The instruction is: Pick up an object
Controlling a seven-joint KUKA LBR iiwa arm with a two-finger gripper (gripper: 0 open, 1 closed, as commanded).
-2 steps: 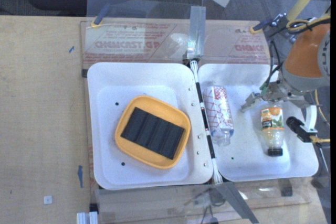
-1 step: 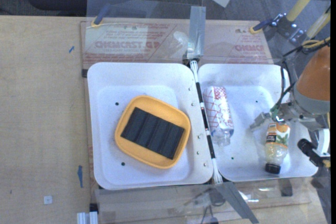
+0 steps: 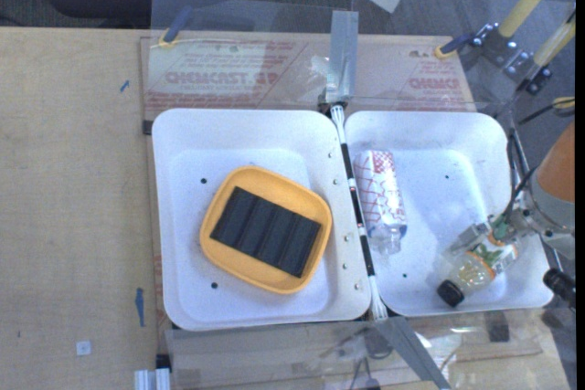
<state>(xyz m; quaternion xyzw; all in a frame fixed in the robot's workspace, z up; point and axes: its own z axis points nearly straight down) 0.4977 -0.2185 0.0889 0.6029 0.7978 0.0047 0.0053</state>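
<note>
Bottle [image 3: 475, 269] w/ gripper [image 3: 498, 237], maybe touching.

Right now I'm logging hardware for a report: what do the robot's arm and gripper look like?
At the right edge, the arm shows an orange band with grey below it. Thin dark cables run alongside. The gripper is small, grey and metallic; finer detail is too blurred to tell.

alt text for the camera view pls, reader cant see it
Two white bins sit side by side: the left bin holds a yellow tray with a dark ridged insert, the right bin a clear bottle with red-patterned label and a small black-capped bottle, where the hand hovers.
</note>
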